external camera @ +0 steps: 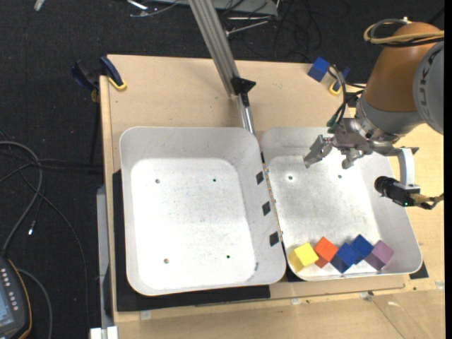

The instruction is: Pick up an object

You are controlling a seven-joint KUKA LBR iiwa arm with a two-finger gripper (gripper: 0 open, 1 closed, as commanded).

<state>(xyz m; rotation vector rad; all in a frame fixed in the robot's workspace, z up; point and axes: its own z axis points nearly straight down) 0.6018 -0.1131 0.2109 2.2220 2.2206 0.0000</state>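
Orange, yellow, blue and purple small rigid cubes [325,249] are seen clustered at the lower right bin's [395,210] near edge; light, best gripped across flat faces. Gripper [332,157] is held apart above, empty.

A single fixed camera sits high above the bench [176,83] and looks down at a slant, far enough back to take in both white bins, the left bin [187,210] and the right bin [332,203], together with the dark floor [49,41] around them. The bench's far edge lies toward the top of the view, and the grey and orange arm [399,76] enters from the right.
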